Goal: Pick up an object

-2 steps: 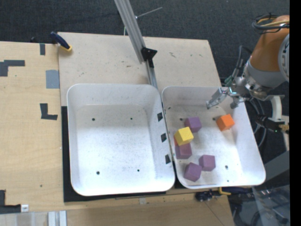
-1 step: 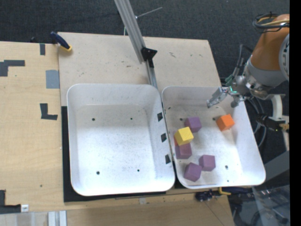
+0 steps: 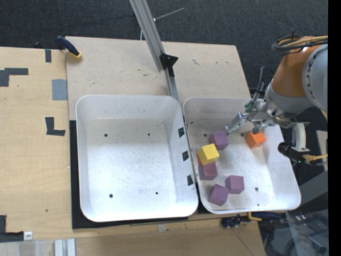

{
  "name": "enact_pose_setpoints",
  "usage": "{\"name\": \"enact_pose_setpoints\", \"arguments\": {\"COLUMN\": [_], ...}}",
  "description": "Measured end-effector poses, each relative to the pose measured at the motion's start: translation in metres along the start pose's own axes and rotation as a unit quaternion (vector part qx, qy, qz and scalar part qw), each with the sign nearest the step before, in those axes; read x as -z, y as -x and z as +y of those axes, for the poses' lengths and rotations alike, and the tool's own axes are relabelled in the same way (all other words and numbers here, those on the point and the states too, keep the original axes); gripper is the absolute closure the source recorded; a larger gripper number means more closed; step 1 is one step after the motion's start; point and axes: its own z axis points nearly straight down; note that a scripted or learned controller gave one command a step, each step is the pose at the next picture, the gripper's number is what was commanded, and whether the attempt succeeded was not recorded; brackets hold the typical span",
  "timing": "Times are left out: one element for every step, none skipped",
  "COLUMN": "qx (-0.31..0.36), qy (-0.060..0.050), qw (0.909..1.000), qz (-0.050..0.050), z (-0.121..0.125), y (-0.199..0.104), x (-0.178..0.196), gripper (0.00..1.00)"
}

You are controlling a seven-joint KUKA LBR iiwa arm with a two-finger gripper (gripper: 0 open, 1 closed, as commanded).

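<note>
Nearest, two purple cubes (image 3: 226, 189) lie in the right white bin (image 3: 285, 188). Beyond them, a yellow cube (image 3: 209, 153) rests on a third purple cube (image 3: 208, 170), a fourth (image 3: 219, 140) just behind. Farther right, the two-finger gripper (image 3: 254, 126) sits directly above a small orange cube (image 3: 255, 138); finger spacing cannot be determined.

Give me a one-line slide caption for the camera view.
KUKA arm's gripper poised over the right bin, beside an orange block, with purple blocks and a yellow block nearby.
</note>
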Motion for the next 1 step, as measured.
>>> {"name": "enact_pose_setpoints", "arguments": {"qx": [0.0], "qy": [0.01], "qw": [0.9999], "qz": [-0.002], "z": [0.005], "y": [0.001], "x": [-0.0316], "gripper": [0.0]}}
